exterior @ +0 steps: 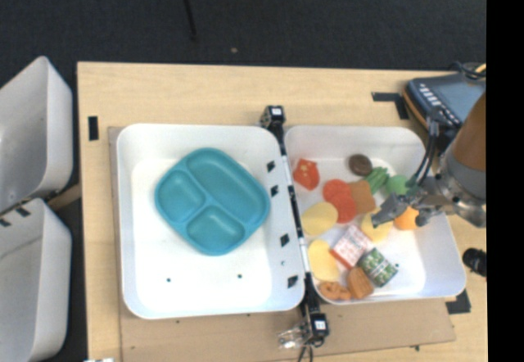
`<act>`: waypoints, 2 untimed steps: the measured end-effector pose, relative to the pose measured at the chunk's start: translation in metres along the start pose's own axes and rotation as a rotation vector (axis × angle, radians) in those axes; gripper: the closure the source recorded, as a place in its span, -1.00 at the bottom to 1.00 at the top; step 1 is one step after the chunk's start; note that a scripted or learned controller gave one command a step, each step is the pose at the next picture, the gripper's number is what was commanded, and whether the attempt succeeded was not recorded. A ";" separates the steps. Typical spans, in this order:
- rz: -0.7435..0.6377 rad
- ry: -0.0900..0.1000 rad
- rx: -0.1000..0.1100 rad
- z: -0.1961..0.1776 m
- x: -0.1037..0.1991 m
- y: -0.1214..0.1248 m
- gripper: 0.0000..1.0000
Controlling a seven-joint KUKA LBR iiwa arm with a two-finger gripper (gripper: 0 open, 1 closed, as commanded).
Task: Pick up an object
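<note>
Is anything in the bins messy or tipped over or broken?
Nothing looks broken or spilled. The blue plate lies flat but turned crooked in the left bin. The toy food sits jumbled together in the right bin, with the gripper among it.

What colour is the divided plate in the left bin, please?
Teal blue; the camera view shows the divided plate plainly.

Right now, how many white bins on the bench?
2. The left bin holds a blue divided plate; the right bin holds the pile of toy food, with the gripper over it.
</note>
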State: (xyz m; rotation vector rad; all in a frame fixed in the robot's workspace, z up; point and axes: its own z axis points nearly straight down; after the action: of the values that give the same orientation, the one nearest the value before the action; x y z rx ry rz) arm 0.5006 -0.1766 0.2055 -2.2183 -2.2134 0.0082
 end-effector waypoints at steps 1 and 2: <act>-0.003 -0.002 -0.009 -0.004 0.000 0.002 -1.00; -0.001 -0.001 -0.004 0.059 0.002 0.002 -1.00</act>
State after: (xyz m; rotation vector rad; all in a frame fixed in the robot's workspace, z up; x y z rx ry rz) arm 0.5016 -0.1743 0.1465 -2.2191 -2.2174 0.0054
